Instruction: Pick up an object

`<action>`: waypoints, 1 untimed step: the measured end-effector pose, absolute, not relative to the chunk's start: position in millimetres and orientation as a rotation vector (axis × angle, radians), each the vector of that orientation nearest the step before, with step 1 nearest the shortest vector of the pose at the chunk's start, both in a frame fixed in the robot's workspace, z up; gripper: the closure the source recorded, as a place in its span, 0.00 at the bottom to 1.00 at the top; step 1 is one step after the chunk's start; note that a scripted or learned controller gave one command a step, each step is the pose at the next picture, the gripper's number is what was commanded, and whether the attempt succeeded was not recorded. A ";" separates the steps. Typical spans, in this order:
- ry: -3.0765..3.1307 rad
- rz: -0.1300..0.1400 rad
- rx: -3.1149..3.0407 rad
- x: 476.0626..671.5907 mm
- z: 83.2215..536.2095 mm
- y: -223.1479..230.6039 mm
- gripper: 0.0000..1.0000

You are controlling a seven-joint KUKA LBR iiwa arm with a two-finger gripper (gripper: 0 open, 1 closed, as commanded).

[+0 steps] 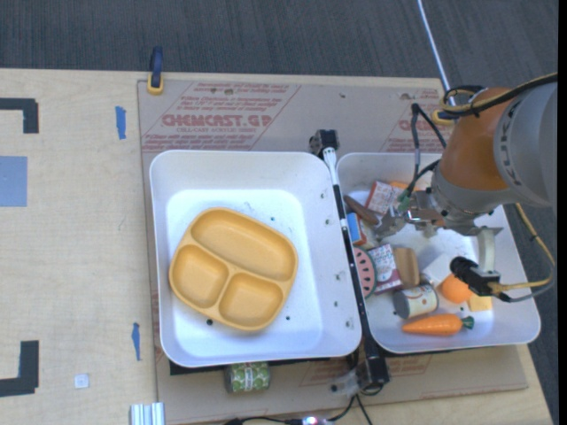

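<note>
The right bin [523,326] holds a jumble of toy food. An orange carrot [432,326] lies along its near edge, with a small grey can [415,301] just above it. An orange fruit [454,289] sits to the can's right. A brown bread-like piece [407,266] and a printed packet [383,266] lie mid-bin, and a second red-and-white packet [381,197] lies farther back. My gripper [397,220] is low in the bin's back-left part, between the two packets. Nothing shows held in it.
The left bin [168,177] holds a yellow divided plate [232,268]. A pink slice-shaped piece [361,269] and a blue item [353,228] lie by the right bin's left wall. A green can [248,377] lies on the bench outside the bins.
</note>
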State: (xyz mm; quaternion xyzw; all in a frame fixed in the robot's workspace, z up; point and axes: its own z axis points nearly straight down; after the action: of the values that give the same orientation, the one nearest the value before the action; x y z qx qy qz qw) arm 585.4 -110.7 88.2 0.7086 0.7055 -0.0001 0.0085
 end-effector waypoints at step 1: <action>2.217 0.003 2.220 555.2 86.8 -92.7 0.00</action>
State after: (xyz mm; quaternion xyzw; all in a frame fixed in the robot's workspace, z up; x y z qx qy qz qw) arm 555.2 -92.7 86.8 0.7076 0.7066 0.0010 0.0023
